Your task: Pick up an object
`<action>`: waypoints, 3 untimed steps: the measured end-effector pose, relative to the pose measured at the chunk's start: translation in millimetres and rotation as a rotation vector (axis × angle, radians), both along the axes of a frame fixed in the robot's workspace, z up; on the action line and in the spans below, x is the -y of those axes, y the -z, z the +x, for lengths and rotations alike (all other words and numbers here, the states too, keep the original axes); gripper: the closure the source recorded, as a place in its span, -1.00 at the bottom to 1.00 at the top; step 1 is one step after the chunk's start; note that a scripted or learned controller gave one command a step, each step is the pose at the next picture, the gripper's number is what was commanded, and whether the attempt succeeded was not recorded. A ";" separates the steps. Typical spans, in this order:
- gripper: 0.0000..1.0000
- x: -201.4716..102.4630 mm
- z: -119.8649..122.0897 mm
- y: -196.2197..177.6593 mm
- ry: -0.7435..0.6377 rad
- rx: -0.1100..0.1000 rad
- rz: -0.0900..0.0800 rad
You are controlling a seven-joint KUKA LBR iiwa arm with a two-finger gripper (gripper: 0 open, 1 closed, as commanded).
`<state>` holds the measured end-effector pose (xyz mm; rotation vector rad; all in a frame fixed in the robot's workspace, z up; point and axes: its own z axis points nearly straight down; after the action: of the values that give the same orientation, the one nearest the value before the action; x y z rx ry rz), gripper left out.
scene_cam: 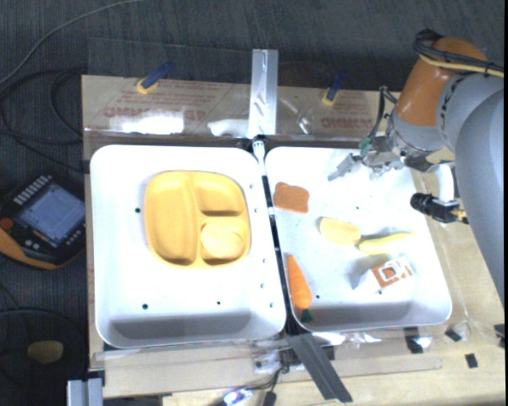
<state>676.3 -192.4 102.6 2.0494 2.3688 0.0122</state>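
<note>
Dark carpet surrounds surface. Left bin: yellow tray. Right of that tray, second bin: brown patty, carrot, banana, orange-white box. My hand, far right of tray, fingers spread, empty. Centre over banana before closing.

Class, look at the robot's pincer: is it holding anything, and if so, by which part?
Nothing is held. The pincer hangs open above the bare upper part of the right bin, apart from the carrot and other pieces.
</note>
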 end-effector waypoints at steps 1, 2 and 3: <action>-1.00 -0.8 -78.1 5.6 0.325 -0.018 0.003; -1.00 -27.6 -127.5 12.9 0.421 0.001 0.001; -1.00 0.8 -183.9 13.4 0.315 0.008 0.002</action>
<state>492.5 -193.2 89.2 2.3907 2.0141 0.0199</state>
